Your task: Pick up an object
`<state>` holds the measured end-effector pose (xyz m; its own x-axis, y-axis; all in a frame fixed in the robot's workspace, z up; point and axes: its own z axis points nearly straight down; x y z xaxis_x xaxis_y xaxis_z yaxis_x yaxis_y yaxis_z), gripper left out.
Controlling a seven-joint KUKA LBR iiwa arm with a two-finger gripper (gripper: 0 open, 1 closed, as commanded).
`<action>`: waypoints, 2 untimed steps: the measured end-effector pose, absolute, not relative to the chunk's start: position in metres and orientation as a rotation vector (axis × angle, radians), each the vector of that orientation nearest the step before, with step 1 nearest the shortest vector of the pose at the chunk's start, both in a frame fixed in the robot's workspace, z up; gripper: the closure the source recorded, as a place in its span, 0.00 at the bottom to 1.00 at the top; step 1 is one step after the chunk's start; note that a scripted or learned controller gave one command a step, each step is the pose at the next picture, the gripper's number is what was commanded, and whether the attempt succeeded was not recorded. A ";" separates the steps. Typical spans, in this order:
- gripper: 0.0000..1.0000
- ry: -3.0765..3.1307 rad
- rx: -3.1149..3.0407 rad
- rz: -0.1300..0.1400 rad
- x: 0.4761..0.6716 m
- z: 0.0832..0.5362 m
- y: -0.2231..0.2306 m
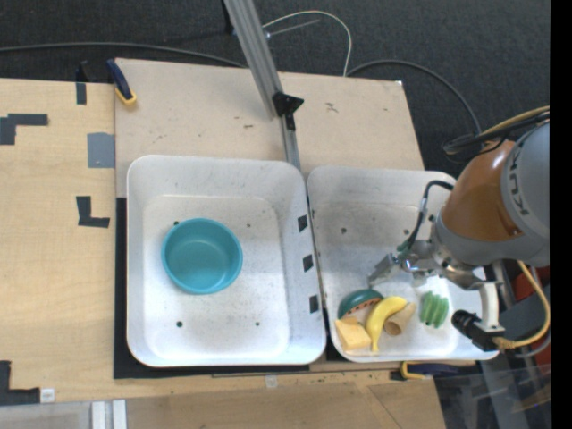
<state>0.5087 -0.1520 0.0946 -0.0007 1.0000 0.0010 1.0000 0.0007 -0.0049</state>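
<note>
Yellow banana (pixel 384 318) crowds neighbours at the right bin's (pixel 357 195) front edge, so the seemingly empty pincer (pixel 398 264) may misgrip.

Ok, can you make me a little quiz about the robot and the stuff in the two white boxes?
1. True or false: the teal bowl sits in the left bin.
2. Which thing lies closest to the banana? A) the teal bowl B) the green object C) the yellow clamp
3. Fill in: the gripper hangs over the ____ bin.

Key: 1 true. 2 B. 3 right.
</note>
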 end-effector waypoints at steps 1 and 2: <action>1.00 -2.221 -2.216 0.004 0.509 0.106 -0.152; 1.00 -2.223 -2.222 -0.001 0.507 0.150 -0.157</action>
<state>0.5071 -0.1573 0.1499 -0.0001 1.0000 -0.0006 1.0000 0.0001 0.0013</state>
